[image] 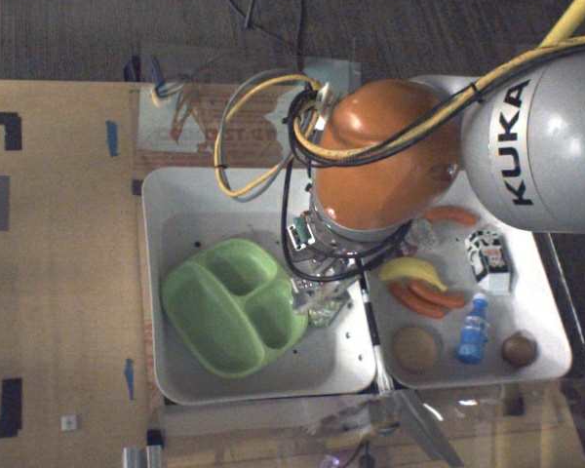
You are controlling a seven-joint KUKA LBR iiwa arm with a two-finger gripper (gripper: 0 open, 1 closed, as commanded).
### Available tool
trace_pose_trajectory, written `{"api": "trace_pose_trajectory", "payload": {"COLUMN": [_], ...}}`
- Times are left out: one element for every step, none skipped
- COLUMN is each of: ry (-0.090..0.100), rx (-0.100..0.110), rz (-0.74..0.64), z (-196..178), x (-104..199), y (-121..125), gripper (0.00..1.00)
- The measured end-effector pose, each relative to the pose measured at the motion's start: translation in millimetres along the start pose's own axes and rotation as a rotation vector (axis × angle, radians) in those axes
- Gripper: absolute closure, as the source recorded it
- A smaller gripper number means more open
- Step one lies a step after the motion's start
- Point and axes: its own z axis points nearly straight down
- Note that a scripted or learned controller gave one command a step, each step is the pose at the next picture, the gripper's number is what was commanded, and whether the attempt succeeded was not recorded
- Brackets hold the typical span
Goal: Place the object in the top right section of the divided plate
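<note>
Because the arm (390, 154) reaches over the seam between the two bins, you see it cover most of its own pincer (317, 295); whether that pincer is apart or together you cannot tell; the green divided plate (229, 305) lies mid left bin (175, 203); a small pale object (324, 305) sits at the plate's right rim, likely for dropping there.

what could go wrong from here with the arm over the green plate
The tool sits at the right edge of the green divided plate, so it could bump or shove the plate across the left bin. A small pale object lies right beside the plate; it could drop outside the section. Loose cables hang near the wrist and might snag.
</note>
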Motion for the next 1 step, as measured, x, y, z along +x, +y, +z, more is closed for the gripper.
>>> {"api": "trace_pose_trajectory", "payload": {"ry": [-0.005], "rx": [0.005], "rz": [0.003], "z": [-10.7], "x": [-2.5], "y": [-1.4], "gripper": [1.00]}}
